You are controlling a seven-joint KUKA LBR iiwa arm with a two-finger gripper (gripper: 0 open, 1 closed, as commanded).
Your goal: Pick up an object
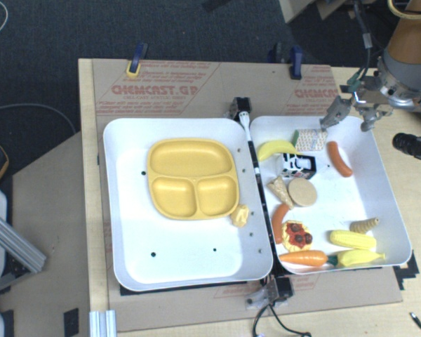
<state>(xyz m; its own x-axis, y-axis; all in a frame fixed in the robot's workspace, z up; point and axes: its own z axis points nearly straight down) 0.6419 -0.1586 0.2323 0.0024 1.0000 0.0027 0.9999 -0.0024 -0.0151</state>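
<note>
Seen from the fixed overhead camera, the claw (351, 114) hangs over the far right corner of the right bin (389, 188), its two fingers spread open with nothing between them, one tip angled down toward the bin's back edge. Just below and to the left of that tip lies a small white-and-grey checkered piece (309, 140), the nearest object to the claw and apart from it. A red sausage (339, 159) rests slightly nearer the camera, beside the checkered piece and below the claw. To the left, a yellow banana (276, 148) curves along the bin's inner wall, with a black-and-white item (297, 164) next to it and a round tan biscuit (302, 192) further forward. Toward the front of the same bin sit a second red sausage (278, 220), a small pizza slice (297, 235), an orange carrot (304, 258) and two yellow corn cobs (353, 240), with a brown ridged piece (364, 225) just behind the cobs. The left bin (126, 209) holds a yellow divided tray (192, 177), and a pale yellow lump (240, 216) lies at the tray's right front corner. Both bins stand side by side on a cardboard-covered worktop (91, 118).
</note>
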